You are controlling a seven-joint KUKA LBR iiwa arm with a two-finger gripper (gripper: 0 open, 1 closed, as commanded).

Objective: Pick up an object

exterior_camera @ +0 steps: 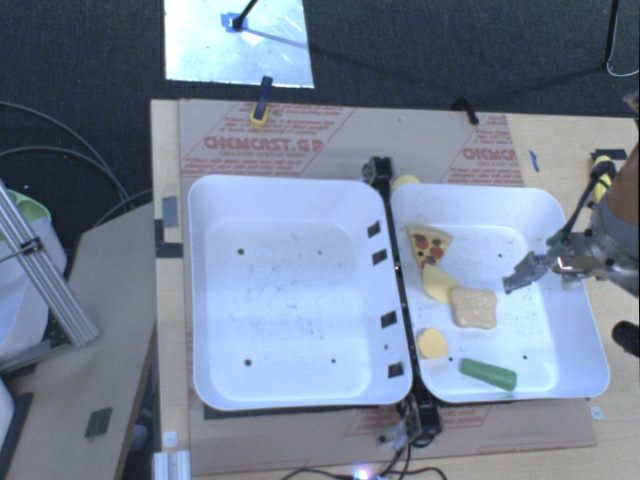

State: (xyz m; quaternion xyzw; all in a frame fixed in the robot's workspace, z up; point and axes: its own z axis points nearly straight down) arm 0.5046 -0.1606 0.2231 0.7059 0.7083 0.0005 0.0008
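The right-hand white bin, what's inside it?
Inside the right bin: a pizza slice, a yellow piece, a toast-like square, a small yellow round, a green stick. The gripper hides some floor.

Cut off by the right edge: most of the arm, wrist section alone in view. Too blurred to judge: the gripper tip over the right bin. Partly hidden behind the bins' rims: a small yellow object. Cropped at left: a green-rimmed container.
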